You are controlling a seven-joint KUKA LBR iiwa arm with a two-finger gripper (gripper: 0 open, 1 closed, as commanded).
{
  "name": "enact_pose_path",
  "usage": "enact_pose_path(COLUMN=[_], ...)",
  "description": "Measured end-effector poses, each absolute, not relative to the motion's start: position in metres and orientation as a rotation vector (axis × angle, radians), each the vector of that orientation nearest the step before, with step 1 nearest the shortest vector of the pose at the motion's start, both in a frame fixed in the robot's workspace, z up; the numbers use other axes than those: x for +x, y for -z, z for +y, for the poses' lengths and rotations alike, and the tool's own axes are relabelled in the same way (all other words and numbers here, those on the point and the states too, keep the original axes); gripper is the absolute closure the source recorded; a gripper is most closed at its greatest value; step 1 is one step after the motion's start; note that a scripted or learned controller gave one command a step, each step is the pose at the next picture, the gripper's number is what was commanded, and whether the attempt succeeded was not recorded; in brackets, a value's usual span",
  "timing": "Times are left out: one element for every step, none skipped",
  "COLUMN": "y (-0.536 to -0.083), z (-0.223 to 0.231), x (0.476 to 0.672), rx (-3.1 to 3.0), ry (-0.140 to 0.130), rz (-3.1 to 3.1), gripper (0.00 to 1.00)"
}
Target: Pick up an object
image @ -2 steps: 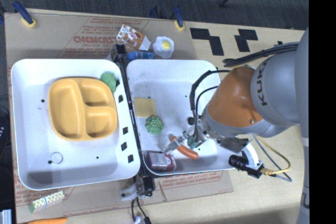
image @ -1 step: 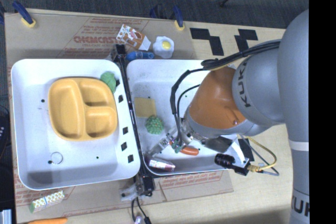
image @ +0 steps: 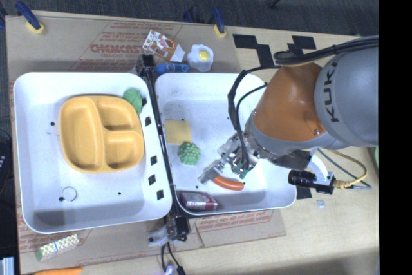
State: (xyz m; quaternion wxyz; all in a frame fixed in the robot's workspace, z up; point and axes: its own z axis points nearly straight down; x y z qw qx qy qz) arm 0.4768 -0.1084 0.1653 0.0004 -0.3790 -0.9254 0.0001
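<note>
My gripper (image: 225, 170) hangs low over the front of the right bin (image: 212, 84), its fingers spread apart. An orange-red sausage-shaped toy (image: 227, 183) lies on the bin floor just in front of the fingertips and is not held between them. To the left of the gripper sits a green bumpy ball (image: 188, 152). A yellow block (image: 178, 131) lies behind that ball. A dark red can (image: 199, 203) rests on its side against the bin's front wall.
The left bin (image: 32, 158) holds a yellow divided plate (image: 102, 133), a green toy (image: 134, 98) at its back right, and a clear ring (image: 69, 193). Behind the bins are a small carton (image: 158, 44), a blue item (image: 171, 67) and a yellow-white toy (image: 201, 56). The arm covers the right bin's right side.
</note>
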Motion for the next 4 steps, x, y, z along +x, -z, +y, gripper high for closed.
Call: enact_pose_path(y=[-0.093, -0.094, -0.092, -0.104], z=[-0.111, -0.1, -0.093, -0.091], x=[0.479, 0.482, 0.537, 0.491], rx=[-0.679, -0.353, 0.089, 0.265], ry=[-0.001, -0.003, 0.0, -0.001], rz=[-3.078, -3.138, -3.141, -3.134], gripper=[0.0, 0.0, 0.0, 0.0])
